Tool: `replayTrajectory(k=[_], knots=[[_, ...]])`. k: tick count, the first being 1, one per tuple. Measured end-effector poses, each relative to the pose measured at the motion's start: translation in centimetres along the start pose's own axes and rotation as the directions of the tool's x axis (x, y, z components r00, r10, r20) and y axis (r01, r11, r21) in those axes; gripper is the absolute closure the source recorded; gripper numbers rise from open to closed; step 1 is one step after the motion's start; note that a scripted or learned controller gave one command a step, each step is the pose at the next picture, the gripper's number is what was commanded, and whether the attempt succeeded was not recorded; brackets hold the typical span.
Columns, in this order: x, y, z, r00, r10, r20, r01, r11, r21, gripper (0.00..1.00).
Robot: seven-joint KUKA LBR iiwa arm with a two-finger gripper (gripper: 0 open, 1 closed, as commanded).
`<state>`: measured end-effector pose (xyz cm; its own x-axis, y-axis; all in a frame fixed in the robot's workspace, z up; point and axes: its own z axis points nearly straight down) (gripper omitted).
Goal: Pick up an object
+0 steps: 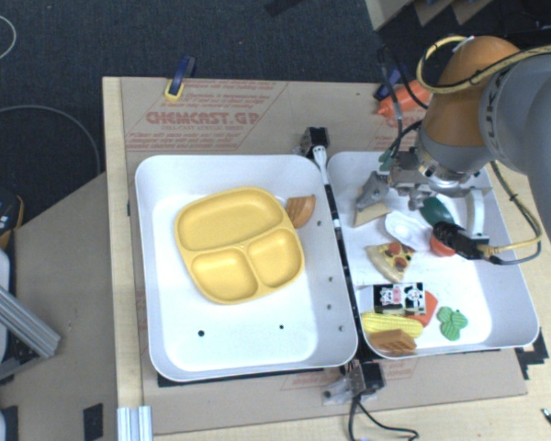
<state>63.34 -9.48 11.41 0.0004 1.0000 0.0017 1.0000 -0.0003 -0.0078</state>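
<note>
Two white bins side by side on the worktop (119, 246). In the left bin (156, 274), a yellow tray (239, 244) with a brown piece (301, 210) touching its edge. In the right bin (505, 292), toy food: pizza (390, 260), corn (390, 323), green leaf (453, 322). Claw (422, 186) low over the far toys, just beside a tan wedge (371, 212); open or shut, cannot tell.

Table (202, 122): a tan board with faint red lettering, carrying two shallow white bins side by side, the left bin (156, 246) and the right bin (505, 292). A yellow-and-blue clamp (177, 79) grips its far edge.
</note>
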Motion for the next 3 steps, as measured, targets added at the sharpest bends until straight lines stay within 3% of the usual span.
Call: replayTrajectory(k=[1, 2, 3], knots=[[0.1, -0.1, 3.2, 1.000, 0.000, 0.001, 0.000, 1.000, -0.002, 0.00], [0.1, 0.1, 1.8, 1.000, 0.001, 0.001, -0.001, 1.000, -0.008, 1.00], [0.1, -0.7, -4.1, 1.000, 0.000, 0.003, 0.000, 1.000, -0.014, 1.00]])
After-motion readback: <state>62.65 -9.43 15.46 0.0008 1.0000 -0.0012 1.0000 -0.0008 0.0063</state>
